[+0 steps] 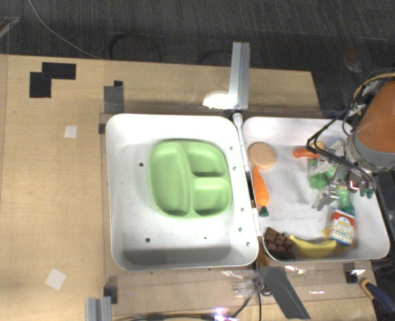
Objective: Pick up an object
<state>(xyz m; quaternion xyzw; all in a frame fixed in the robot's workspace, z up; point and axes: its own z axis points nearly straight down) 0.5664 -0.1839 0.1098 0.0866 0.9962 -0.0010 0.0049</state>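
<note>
Objects all inside the right bin (287, 202), beside the left bin (127, 179) with its green divided plate (187, 177). Reaching in from the right, arm (384, 122) with gripper (329, 196) low over green pieces (321, 176); grip state impossible to tell. Along the near wall, banana (312, 247) touching a brown chunk (277, 241); carrot (260, 189) by the divider, round bun (262, 155) above it, small carton (342, 228) just beside the gripper

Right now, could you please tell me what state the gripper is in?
Gripper: low over the right bin, among small items; whether open, closed or holding anything cannot be told.
</note>
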